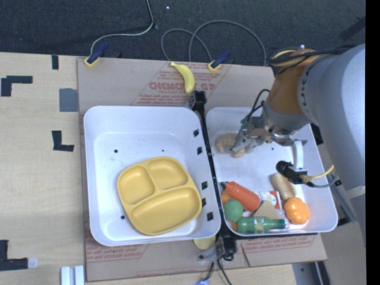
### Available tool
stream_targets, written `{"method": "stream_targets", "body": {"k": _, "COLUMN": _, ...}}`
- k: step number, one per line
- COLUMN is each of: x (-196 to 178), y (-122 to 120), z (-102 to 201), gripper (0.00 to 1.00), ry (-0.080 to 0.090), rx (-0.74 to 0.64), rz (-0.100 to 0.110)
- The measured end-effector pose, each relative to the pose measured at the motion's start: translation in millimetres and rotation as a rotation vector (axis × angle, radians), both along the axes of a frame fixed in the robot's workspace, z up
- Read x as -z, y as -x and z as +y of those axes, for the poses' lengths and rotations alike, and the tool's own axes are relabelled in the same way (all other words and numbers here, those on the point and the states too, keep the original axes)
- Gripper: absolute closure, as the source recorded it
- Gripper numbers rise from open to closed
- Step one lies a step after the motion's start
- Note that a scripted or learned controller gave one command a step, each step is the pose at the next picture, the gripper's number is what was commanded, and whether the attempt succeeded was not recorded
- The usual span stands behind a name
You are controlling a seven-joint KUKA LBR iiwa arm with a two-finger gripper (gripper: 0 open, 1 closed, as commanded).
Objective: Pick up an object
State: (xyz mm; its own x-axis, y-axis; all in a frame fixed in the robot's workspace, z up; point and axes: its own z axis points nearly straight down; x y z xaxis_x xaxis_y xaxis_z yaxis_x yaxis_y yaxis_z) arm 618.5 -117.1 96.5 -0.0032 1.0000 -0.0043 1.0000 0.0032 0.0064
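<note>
The tan lumpy object (pixel 227 143) lies on the floor of the right bin (pixel 256 119), in its upper left part near the divider between the bins, pale beige and knobbly like a small piece of ginger or a toy pastry, and the gripper (pixel 242 147) is down right beside it at its right end. From here this looks like the grasp step itself, though I cannot tell whether the pincer is open or closed on it; next it would need a firm close and a straight lift clear of the bin wall.
</note>
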Motion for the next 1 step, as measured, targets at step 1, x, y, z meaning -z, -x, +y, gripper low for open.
{"method": "stream_targets", "body": {"k": 1, "x": -93.0, "y": 72.1, "z": 55.2, "gripper": 1.00, "ry": -0.007, "rx": -0.002, "rz": 0.002}}
